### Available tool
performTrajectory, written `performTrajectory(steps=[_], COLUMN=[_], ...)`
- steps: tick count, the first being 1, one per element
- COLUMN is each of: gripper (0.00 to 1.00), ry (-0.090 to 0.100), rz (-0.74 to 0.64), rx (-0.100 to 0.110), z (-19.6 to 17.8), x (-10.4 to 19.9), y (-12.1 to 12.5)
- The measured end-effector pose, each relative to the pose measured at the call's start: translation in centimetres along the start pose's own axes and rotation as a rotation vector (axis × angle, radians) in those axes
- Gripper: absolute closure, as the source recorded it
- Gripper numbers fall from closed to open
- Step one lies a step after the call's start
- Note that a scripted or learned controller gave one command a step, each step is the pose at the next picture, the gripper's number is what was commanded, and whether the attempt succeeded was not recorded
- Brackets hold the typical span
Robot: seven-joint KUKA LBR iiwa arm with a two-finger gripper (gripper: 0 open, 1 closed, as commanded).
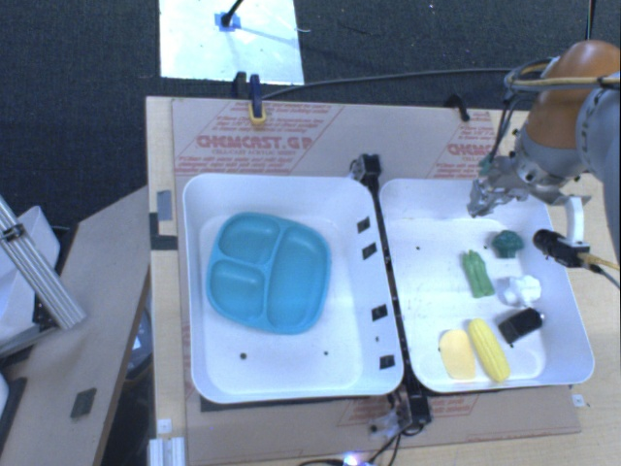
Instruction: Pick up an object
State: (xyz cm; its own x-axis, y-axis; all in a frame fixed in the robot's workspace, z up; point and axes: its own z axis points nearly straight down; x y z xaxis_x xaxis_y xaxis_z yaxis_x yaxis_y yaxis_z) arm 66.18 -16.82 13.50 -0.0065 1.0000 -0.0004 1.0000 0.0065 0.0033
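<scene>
My jaws [482, 202] hang over the far edge of the shallow white right bin [427, 212]; whether they are spread or pressed together I cannot tell. Nearest, just toward the camera, lies a dark green knobbly lump [506, 244]. Beyond it: a ridged green pod [476, 273], small white piece [520, 288], black block [520, 324], yellow corn cob [489, 349], pale yellow oval [457, 353]. The left bin [209, 377] holds a smooth blue divided plate [267, 272].

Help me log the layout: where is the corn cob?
The corn cob lies near the front edge of the right bin, beside a pale yellow piece and just left of a black block.
</scene>
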Motion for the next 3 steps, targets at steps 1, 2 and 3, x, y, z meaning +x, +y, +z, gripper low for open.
performTrajectory(steps=[1, 2, 3], gripper=[1.00, 1.00, 1.00], ry=[0.000, -0.001, 0.002], rz=[-0.001, 0.001, -0.003], rx=[0.000, 0.000, 0.004], z=[-4.6, -8.9, -9.8], x=[0.9, 0.5, 5.5], y=[0.4, 0.3, -0.4])
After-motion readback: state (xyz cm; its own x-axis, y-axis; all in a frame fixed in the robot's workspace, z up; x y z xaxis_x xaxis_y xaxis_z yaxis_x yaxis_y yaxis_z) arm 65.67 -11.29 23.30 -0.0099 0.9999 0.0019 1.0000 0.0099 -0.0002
